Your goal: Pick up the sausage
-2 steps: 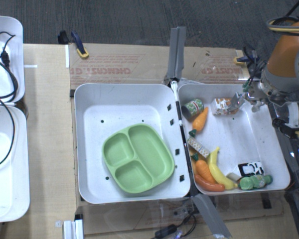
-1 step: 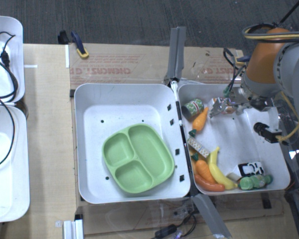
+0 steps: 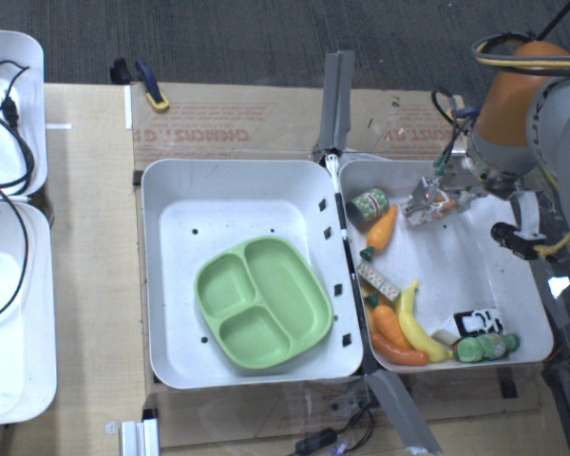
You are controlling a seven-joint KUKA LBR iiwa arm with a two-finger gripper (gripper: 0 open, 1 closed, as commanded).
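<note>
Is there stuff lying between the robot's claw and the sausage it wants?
The gripper is at the bin's far end; the sausage lies at the near edge, crowded by a banana and a carrot.

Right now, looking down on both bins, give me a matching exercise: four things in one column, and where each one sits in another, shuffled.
Things:
1. green plate
2. banana
3. gripper
4. sausage

Places:
A. along the right bin's front edge
B. hovering at the back of the right bin
C. in the left bin
D. just behind the sausage, beside a carrot

Pairs: 1-C, 2-D, 3-B, 4-A
</note>
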